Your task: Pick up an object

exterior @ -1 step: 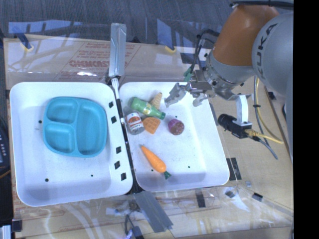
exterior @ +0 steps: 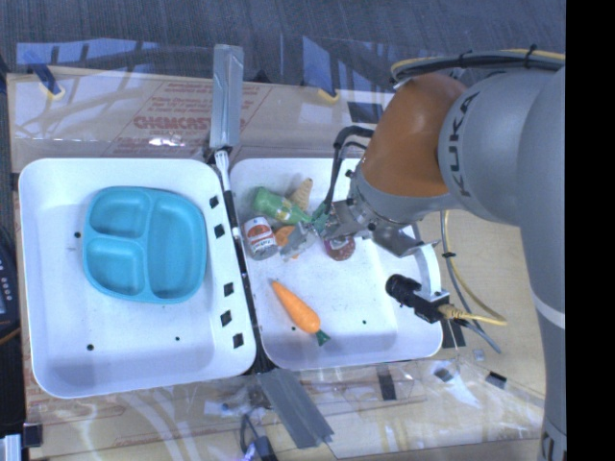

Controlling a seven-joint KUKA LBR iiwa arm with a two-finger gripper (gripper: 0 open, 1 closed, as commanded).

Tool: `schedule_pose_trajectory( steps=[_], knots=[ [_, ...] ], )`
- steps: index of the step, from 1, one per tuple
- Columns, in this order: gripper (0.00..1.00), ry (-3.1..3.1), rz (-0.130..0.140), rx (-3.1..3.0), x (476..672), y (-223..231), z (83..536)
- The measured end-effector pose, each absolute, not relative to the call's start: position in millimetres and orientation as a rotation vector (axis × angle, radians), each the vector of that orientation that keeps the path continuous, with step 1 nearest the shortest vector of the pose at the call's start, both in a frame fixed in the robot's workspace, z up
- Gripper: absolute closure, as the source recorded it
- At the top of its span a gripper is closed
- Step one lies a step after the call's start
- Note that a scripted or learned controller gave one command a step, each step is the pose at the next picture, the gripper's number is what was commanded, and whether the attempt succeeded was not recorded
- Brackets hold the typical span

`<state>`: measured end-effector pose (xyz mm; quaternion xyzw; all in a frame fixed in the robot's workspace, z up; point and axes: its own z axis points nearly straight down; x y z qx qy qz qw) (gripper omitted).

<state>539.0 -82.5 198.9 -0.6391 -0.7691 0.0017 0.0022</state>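
Overhead, at the bench: my grey arm with its orange band reaches in from the right and hangs over the right bin (exterior: pixel 413 339), wrist low above a knot of small toys.
My gripper (exterior: pixel 332 227): down among the clutter near the bin's upper middle; whether my fingers are spread or closed, I cannot tell, since the wrist and the toys hide them.
Nearest candidate: a small reddish-brown piece (exterior: pixel 339 249) just beside my fingertips. It looks like light, hard plastic, probably smooth and a little slick; I would judge a pinch across its narrow middle the safest hold.
Clearer candidate: the toy carrot (exterior: pixel 297 309), lying alone on bare bin floor, slanting toward the near wall, green tip lowest. Likely light and stiff, tapered, so it may squirt out if squeezed near the thin end; the thick orange middle is where I would close.
Crowd around me: a green bottle-like toy (exterior: pixel 277 203), a pale cone (exterior: pixel 303 193), a small can with a red label (exterior: pixel 258 235) and an orange scrap (exterior: pixel 285 234), all touching or nearly so. Any of them could be nudged or caught alongside the one I want.
In the way: the divider wall between bins sits near the can, cramping a finger there.
Left bin (exterior: pixel 48 286): a blue sectioned tray (exterior: pixel 146 245), well apart from my reach.
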Motion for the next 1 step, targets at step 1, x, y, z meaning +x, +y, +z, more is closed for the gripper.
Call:
schedule_pose_trajectory(
  steps=[1],
  knots=[
    [0.0, -2.47, 0.001, -1.936, 505.9, -128.3, 91.5]
  ],
)
